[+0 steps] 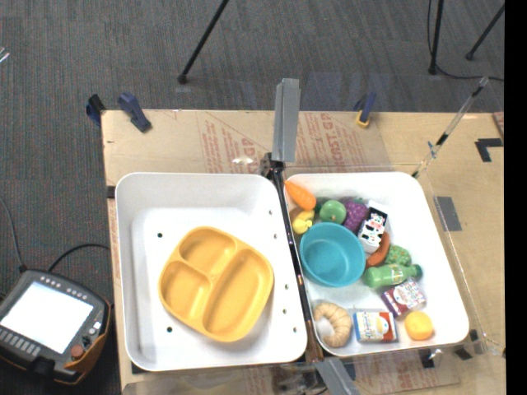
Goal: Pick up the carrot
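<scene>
Partly hidden carrot [300, 194] at right bin's [445, 245] far-left corner; pincer state indiscernible.

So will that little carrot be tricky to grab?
Probably a bit. The carrot looks like smooth, stiff toy plastic, so likely light but slippery. Its tapered round shape could roll, and it lies tight against the bin wall.

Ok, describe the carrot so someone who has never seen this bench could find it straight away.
Look in the right-hand white bin, at its far left corner beside the divider. The small orange tapered carrot lies there, just above the yellow duck and left of the green apple; it is the only orange pointed piece.
</scene>
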Tool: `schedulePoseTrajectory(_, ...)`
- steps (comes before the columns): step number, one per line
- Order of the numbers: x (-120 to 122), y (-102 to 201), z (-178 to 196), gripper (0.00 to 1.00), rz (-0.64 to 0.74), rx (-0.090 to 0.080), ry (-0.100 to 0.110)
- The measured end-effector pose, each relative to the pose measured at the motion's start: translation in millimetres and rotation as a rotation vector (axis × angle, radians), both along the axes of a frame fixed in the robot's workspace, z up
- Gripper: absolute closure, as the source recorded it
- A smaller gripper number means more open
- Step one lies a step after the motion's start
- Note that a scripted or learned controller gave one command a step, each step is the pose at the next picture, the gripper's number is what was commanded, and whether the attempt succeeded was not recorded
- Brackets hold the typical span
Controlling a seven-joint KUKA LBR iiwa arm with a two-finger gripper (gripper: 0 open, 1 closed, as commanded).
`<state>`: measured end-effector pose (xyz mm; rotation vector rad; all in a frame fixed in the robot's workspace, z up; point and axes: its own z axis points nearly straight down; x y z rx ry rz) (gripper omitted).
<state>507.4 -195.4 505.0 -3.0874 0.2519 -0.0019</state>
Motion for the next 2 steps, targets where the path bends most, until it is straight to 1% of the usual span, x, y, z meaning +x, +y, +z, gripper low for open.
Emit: schedulePoseTrajectory(2, 4.0, 3.8, 18.0, 1.0, 0.012, 0.024, -0.008)
